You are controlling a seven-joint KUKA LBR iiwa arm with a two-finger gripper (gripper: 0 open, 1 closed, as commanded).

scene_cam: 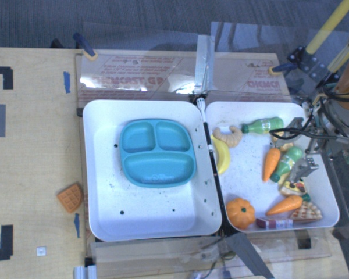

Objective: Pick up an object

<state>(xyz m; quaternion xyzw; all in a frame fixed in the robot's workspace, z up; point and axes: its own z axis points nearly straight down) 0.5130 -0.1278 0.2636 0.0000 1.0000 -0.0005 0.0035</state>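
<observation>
Gripper point(303, 168) sits low over the right bin point(244, 156), fingers slightly apart and gripping nothing, tips just beside a green bottle point(286, 161) and a toy carrot point(271, 164), with a second carrot point(285, 204), pizza slice point(306, 213) and pumpkin point(241, 212) nearby; blue divided plate point(157, 153) in left bin point(104, 173).

The arm point(341, 106) is grey metal with an orange band, looped black cables, and a metallic hand point(305, 168).
</observation>
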